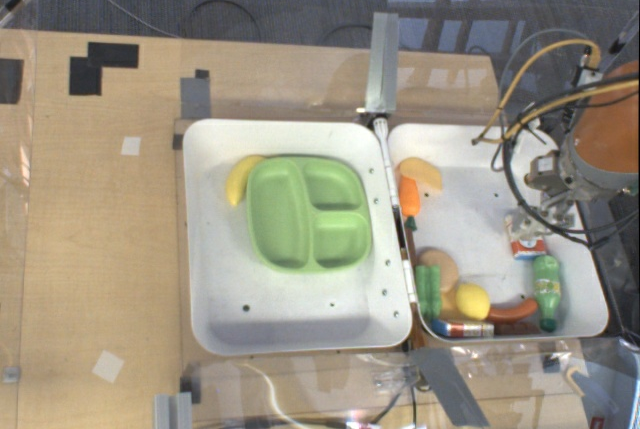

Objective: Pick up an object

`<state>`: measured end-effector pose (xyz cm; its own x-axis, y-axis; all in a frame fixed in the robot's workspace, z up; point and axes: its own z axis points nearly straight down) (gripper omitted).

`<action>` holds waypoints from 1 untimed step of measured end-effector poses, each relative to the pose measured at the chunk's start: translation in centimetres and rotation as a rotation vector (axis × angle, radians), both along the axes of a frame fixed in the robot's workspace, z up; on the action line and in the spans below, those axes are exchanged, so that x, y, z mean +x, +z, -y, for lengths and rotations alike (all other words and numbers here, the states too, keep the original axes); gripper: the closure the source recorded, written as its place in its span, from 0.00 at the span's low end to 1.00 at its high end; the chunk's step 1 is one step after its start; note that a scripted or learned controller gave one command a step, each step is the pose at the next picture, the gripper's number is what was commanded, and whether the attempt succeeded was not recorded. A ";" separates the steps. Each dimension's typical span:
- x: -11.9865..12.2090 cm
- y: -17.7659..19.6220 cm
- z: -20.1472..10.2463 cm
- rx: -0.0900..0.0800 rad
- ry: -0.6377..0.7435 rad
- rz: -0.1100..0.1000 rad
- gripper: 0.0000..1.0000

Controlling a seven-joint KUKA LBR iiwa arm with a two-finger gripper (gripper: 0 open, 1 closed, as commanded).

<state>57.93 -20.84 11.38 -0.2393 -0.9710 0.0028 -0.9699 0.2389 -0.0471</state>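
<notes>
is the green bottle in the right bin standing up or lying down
Lying down. The green bottle rests on its side on the right bin's floor, long axis flat, beside the red-and-white carton.

The arm enters from the right, its pincer (pixel 533 229) lowered, seemingly pointing straight down.

Even, bright overhead lighting; soft shadows inside the white bins (pixel 300 332); mild glare on bench (pixel 90 247); focus slightly soft

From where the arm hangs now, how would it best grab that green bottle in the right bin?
Probably from straight above, pinching the green bottle across its narrow body. It lies flat, lengthwise along the right bin's right wall, with a brown sausage-like piece close on its left, so side approaches look crowded.
</notes>
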 end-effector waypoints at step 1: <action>4.1 10.8 -6.9 0.019 -0.156 -0.025 1.00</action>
<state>62.05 -13.96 22.23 -0.3869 -0.9221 -0.0079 -0.9219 0.3869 -0.0178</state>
